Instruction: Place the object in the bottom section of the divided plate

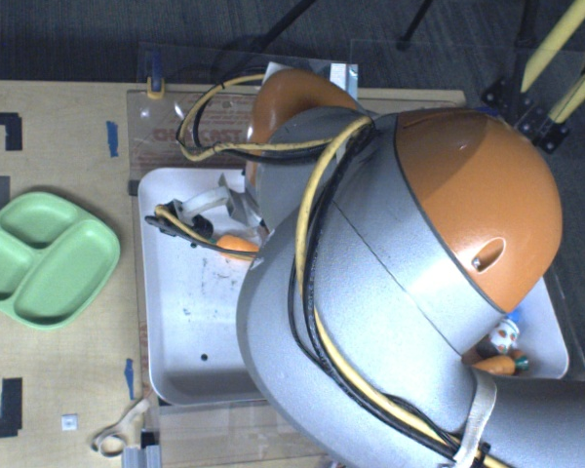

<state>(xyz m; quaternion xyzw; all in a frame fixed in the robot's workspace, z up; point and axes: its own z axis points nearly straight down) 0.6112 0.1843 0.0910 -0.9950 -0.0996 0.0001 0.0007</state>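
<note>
The end effector [232, 218] is down in the left white bin [175, 359], tucked under the grey arm, and I cannot tell whether it is wide or narrow. This looks like the pick-up step: the small, rounded orange object [237, 245] lies on the bin floor just beside it, partly hidden. The next move calls for a sure grip, a lift over the bin wall, then a carry to the green divided plate [44, 256], well apart on the bench [58, 105].
</note>
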